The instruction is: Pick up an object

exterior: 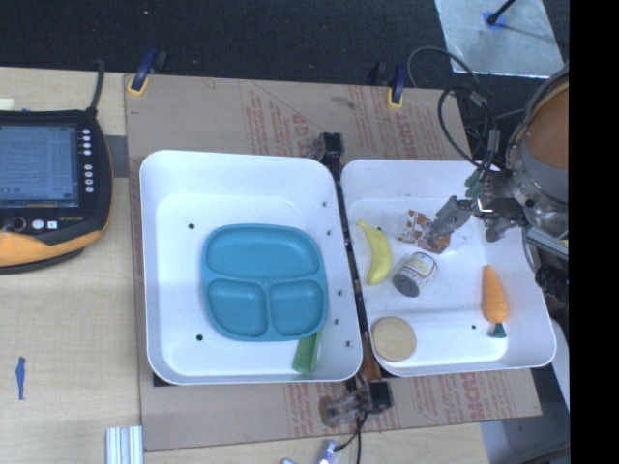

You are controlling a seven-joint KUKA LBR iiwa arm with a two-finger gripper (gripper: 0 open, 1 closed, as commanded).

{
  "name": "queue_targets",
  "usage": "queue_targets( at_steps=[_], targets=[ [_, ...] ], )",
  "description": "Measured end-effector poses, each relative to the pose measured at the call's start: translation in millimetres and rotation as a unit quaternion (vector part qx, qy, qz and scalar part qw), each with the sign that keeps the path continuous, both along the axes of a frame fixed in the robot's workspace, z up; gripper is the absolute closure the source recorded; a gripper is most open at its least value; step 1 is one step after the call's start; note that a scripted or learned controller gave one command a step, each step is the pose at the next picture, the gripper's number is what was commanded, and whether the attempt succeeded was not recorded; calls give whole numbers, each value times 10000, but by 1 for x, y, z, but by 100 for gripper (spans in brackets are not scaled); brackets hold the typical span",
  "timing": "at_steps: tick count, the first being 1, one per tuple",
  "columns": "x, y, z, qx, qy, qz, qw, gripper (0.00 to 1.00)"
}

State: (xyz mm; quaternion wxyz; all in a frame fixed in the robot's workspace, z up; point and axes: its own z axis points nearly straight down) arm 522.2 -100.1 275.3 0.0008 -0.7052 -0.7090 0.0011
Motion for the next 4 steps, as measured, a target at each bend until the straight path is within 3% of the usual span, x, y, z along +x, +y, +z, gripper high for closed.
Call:
queue_targets(
  at_steps=[1,2,3,4],
  targets=[
    [31,-22,-113,-6,14,0,10000,0],
    [81,-51,-167,-44,-98,5,9999,0],
    [132,-79,-183,3,-4,-9,10000,0],
    [132,-79,-172,3,-1,7,10000,100]
  ],
)
